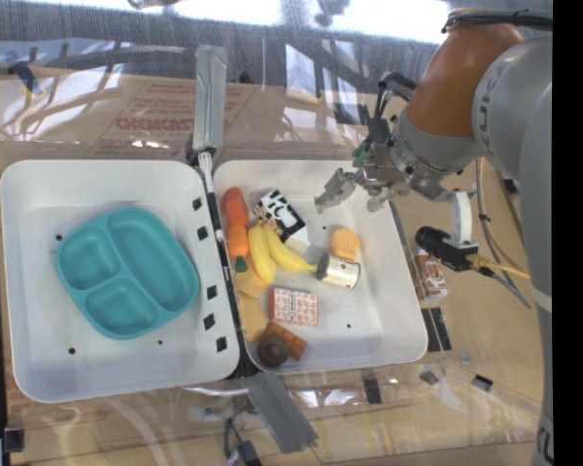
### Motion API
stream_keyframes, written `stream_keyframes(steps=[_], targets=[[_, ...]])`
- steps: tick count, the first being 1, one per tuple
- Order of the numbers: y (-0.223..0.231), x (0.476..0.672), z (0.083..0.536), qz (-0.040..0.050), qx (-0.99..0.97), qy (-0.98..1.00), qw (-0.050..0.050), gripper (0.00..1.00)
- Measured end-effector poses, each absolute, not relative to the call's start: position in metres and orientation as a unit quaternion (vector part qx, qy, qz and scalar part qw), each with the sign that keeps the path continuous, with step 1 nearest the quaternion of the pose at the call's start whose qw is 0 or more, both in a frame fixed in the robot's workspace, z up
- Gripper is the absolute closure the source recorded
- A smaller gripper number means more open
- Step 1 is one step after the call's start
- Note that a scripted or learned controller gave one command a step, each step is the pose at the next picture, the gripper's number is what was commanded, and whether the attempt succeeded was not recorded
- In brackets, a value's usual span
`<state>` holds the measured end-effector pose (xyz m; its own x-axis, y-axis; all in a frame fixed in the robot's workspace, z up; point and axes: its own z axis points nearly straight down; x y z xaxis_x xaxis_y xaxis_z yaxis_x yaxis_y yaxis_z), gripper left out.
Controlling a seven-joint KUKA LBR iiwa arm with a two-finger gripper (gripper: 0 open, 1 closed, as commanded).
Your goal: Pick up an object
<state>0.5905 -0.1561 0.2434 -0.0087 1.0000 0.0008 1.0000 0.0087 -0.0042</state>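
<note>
The right bin (394,309) holds an orange carrot (235,221), yellow bananas (272,252), a black-and-white cow toy (280,214), a small can with an orange top (342,260), a pink patterned box (293,306) and a brown chocolate piece (277,348). My gripper (355,190) hangs above the bin's upper right part, apart from every object. Its fingers are spread, with nothing between them.
The left bin (29,338) carries a teal divided plate (126,272). A grey divider bar (209,105) runs up between the bins. Cardboard lies behind the bins. A small packet (432,278) and cables lie right of the right bin.
</note>
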Motion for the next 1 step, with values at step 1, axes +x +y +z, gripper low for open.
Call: stream_keyframes(steps=[1], targets=[[-0.1343, 0.6161, 0.0935, 0.0002, -0.698, -0.716, 0.000, 0.00]])
